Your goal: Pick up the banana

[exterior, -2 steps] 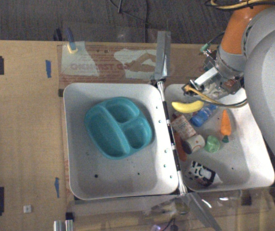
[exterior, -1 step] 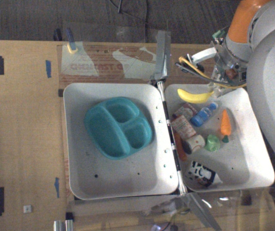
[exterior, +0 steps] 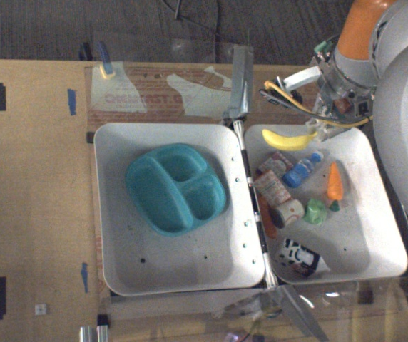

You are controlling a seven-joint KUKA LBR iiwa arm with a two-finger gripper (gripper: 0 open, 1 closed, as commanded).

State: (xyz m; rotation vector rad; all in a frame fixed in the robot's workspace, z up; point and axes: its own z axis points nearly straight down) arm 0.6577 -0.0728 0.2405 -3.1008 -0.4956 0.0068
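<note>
Camera view, banana: we see the banana (exterior: 288, 140) lying in the right bin (exterior: 382, 219), at its far edge, apart from the clutter nearer the middle.
Camera view, jaws: the gripper (exterior: 323, 123) hangs just beside the banana's right tip; we cannot tell how wide the jaws stand, nor whether they have hold of anything.
Camera view, why so placed: we judge the arm (exterior: 364, 34) is positioned at the bin's far corner to reach the fruit from its free end.
Camera view, long axis: it runs left to right along the bin's far wall, ends curving upward, right tip toward the gripper.
Camera view, neighbours: a small bottle (exterior: 302, 169) and a carrot (exterior: 334, 182) lie near; the left bin (exterior: 111, 248) holds a teal tray (exterior: 175, 188).
</note>
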